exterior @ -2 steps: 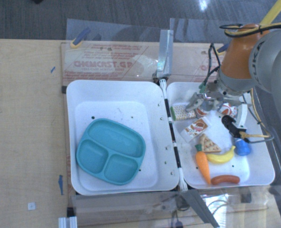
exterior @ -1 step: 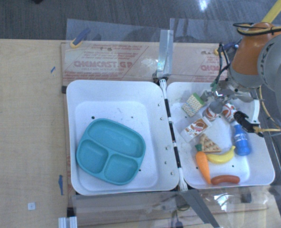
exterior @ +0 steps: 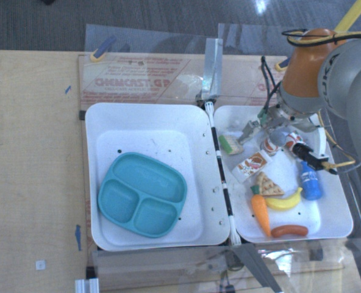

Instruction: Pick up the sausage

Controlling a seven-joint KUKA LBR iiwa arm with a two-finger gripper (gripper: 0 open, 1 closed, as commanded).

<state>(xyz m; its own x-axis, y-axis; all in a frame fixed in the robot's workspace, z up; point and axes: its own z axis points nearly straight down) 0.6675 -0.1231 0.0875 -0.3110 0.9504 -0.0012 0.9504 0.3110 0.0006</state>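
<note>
While the sausage (exterior: 289, 230) lies loose on the floor of the right bin (exterior: 336, 224), close to that bin's near wall, nothing grips it, and the job is at its reaching stage. Everything here is placed from the sausage. Touching or nearly touching its left end is the tip of the carrot (exterior: 261, 214), which slants up and away from it. Just behind the sausage lies the banana (exterior: 284, 201), with a pizza slice (exterior: 268, 185) beyond that. A blue bottle (exterior: 310, 184) stands behind and to the right. Farther back are a small printed carton (exterior: 252, 165) and a green-and-white piece (exterior: 231, 143). Farthest from the sausage, at the bin's back, hovers the gripper (exterior: 253, 129), and whether its fingers are spread or pressed together cannot be told at this size.

To do the step well, I judge the arm should come forward over the clutter, high enough to clear the bottle, then descend straight onto the sausage's middle. The fingers should straddle its short width, closing across it, not along it. Keeping right of the carrot tip avoids pinching two things; the near wall leaves little room.

Well to the sausage's left, in the left bin (exterior: 107, 118), rests a blue divided tray (exterior: 142, 193).
</note>
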